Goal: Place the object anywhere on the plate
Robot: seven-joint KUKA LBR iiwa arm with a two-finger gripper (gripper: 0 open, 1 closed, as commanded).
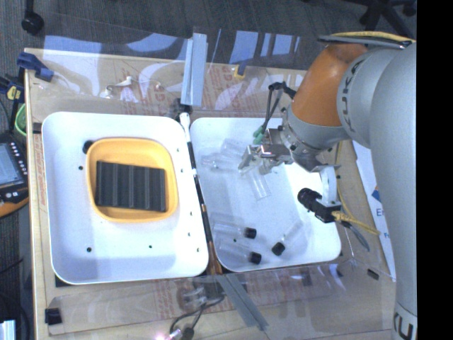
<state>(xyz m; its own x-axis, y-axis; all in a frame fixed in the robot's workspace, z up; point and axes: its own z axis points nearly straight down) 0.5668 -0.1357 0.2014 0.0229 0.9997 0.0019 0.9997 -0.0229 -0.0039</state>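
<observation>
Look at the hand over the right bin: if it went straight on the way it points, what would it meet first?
The hand points leftward and down. It would probably first meet the clear vials on the right bin's floor, though depth is unclear.

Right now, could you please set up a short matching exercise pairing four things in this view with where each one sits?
Things:
1. yellow plate
2. claw
3. black-capped clear vials
4. orange band

Places:
A. near end of the right bin
B. on the arm, above the wrist
C. inside the left bin
D. over the far half of the right bin, among clear vials

Pairs: 1-C, 2-D, 3-A, 4-B
</observation>
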